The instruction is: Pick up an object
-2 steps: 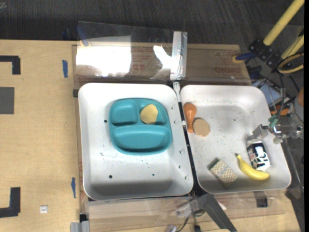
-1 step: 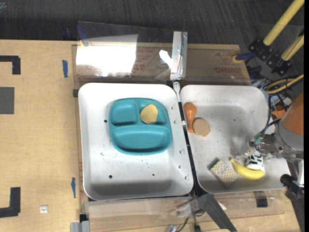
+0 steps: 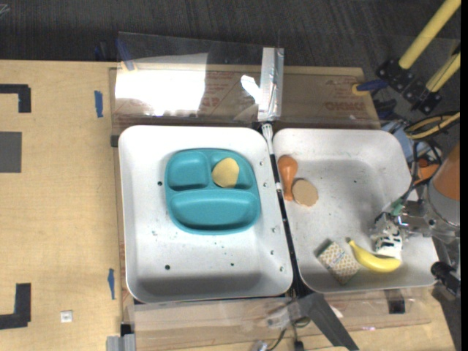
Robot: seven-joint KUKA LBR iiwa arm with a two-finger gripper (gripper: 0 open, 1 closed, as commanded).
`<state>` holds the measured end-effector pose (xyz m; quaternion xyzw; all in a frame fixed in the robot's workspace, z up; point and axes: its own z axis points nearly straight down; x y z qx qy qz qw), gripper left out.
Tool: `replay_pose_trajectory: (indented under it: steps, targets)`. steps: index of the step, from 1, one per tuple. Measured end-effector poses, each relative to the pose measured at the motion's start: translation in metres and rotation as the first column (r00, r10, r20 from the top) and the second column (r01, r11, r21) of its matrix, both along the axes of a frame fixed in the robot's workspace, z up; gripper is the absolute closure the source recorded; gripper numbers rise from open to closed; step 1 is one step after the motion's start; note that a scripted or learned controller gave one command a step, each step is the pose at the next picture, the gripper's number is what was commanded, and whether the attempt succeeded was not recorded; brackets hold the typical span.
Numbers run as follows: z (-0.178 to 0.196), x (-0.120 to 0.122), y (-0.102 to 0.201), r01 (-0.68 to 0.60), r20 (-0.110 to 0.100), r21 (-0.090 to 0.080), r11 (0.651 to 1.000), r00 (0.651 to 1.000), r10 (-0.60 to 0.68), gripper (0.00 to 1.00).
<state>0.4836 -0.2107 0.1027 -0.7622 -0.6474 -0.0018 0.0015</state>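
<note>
Right, two white bins side by side from my cam. Left bin [image 3: 139, 218], centre-left of frame: smooth moulded plastic w/ rounded corners, holds a teal divided tray [image 3: 212, 203], glossy, three compartments. A yellow-tan rounded lump [image 3: 225, 172] sits in the tray's upper-right compartment; other two compartments bare.

Right bin [image 3: 351, 159]: scuffed, speckled floor. Against its upper-left wall an orange pear-shaped piece [image 3: 287, 168], touching a flat tan disc [image 3: 305, 193] just below-right of it. Lower part of bin: a small patterned block [image 3: 338, 259], woven-looking print, tilted, just beside a yellow banana [image 3: 374, 259], curved and smooth.

Gripper [image 3: 387, 234] at lower right of frame, right over the banana's upper side, near the bin's right wall. Can't tell its finger state or whether it touches the banana; too blurred.
</note>
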Motion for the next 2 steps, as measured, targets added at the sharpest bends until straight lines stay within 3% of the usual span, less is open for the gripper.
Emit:
replay_pose_trajectory:
  steps: [1,2]
  targets:
    - [0.101,-0.001,0.048,0.092,0.007,-0.004,0.996,0.996,-0.092,1.0]
    - [0.109,-0.004,0.071,-0.394,-0.001,-0.004,0.919,0.919,0.394,1.0]
